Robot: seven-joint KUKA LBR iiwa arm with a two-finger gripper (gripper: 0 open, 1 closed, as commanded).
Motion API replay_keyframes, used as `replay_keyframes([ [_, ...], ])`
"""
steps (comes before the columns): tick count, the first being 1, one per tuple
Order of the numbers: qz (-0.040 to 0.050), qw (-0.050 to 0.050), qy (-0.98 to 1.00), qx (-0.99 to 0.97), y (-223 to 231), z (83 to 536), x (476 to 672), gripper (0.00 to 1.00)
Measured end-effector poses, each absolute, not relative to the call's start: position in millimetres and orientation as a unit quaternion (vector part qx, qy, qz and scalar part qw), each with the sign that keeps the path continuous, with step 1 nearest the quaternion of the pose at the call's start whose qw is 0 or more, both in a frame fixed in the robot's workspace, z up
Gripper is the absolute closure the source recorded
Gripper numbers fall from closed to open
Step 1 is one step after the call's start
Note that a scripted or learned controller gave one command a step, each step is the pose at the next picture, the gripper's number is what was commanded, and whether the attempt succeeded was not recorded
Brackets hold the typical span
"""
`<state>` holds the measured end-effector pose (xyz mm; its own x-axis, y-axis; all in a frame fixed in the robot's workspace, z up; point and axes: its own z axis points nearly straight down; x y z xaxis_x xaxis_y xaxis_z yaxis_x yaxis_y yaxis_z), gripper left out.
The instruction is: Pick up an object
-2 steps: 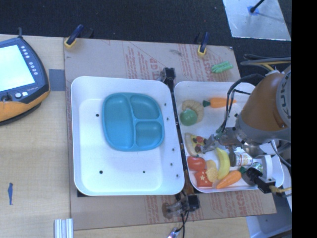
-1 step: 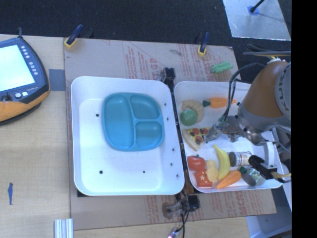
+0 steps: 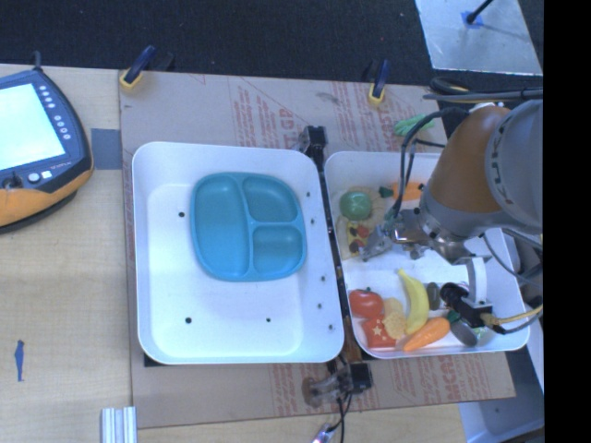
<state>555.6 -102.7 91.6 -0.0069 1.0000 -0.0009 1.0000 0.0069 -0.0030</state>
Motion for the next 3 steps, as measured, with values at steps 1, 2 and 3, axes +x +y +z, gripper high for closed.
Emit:
replay_keyframes([
  [1,0.0008,0.000,-0.708,-0.706,-126,92,553.7,0.00],
  [2,0.0013,0.002,-0.708,-0.706,-143,92,537.0,0.00],
  [3,0.0019,0.003,-0.709,-0.705,-106,91,534.0,0.00],
])
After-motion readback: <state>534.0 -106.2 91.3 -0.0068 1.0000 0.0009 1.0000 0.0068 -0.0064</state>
